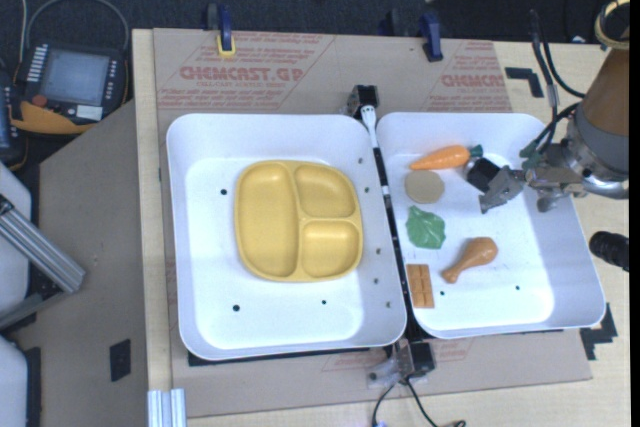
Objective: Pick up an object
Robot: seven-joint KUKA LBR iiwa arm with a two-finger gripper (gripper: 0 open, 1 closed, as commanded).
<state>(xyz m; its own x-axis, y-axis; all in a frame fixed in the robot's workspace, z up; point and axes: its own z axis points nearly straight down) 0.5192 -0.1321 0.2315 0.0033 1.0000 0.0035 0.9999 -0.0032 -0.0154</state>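
In the camera view, the gripper (518, 197) hung over the right bin (560, 310), nearer its far and right edges. Its jaws looked spread, with bare floor between them and nothing held. The carrot (440, 157) lay along the far edge and the drumstick (470, 258) lay mid-bin. For a sound grasp, I judged it should centre over one, straddle its narrow width, then descend.

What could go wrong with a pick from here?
1. The hand sits over bare floor of the right bin, apart from the carrot; closing here likely grabs nothing.
2. Carrot, tan disc and green leaf crowd together; one may get shoved.
3. The orange bar lies flat near the bin wall, leaving little room.
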